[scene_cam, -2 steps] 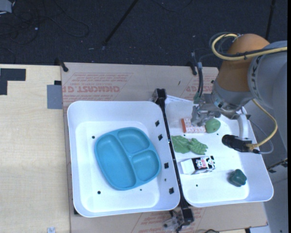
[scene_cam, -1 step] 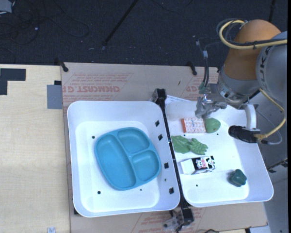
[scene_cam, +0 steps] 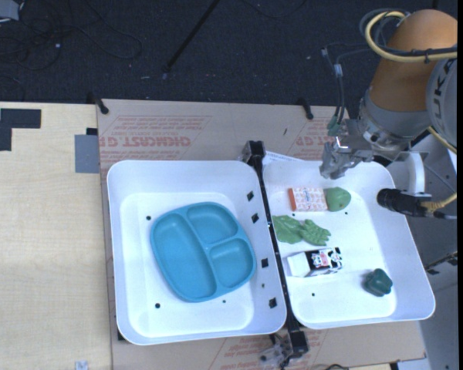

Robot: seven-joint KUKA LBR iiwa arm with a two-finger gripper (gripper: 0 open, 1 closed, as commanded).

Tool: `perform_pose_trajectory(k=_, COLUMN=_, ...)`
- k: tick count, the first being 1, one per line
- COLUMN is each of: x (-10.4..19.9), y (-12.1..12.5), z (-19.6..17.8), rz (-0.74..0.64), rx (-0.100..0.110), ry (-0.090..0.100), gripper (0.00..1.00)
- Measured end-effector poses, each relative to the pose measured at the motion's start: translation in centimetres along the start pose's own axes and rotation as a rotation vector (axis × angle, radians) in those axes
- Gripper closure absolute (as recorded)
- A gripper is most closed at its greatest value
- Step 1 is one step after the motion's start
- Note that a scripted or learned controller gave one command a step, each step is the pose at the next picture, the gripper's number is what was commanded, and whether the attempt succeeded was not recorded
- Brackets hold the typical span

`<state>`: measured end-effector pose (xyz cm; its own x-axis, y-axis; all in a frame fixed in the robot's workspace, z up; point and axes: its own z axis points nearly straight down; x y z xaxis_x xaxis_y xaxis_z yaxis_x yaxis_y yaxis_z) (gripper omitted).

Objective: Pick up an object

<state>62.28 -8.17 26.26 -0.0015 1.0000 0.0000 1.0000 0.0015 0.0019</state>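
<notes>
The right bin [scene_cam: 401, 284] holds a small orange-and-white box [scene_cam: 307, 199], a light green round object [scene_cam: 338, 199], a flat green leafy piece [scene_cam: 301, 230], a black-and-white carton [scene_cam: 315, 261] and a dark green lump [scene_cam: 377, 282]. My gripper [scene_cam: 333, 166] hangs over the bin's far edge, just above and behind the light green object and the orange box. Nothing shows between its fingers.
The left bin [scene_cam: 131, 206] holds a blue divided tray [scene_cam: 203, 250]. A black divider [scene_cam: 261, 214] runs between the two bins. Both bins rest on a cardboard sheet [scene_cam: 177, 133]. A black cylindrical part [scene_cam: 401, 201] sticks out over the right bin's right rim.
</notes>
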Motion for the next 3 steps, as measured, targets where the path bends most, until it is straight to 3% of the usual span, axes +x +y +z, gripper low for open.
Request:
perform_pose_trajectory(k=2, x=9.3, y=-3.0, z=3.0, rz=-0.002, rx=0.008, ry=0.001, gripper=1.00)
perform_pose_trajectory(k=3, x=14.3, y=-4.4, z=2.3, rz=-0.003, rx=0.006, ry=0.001, gripper=1.00)
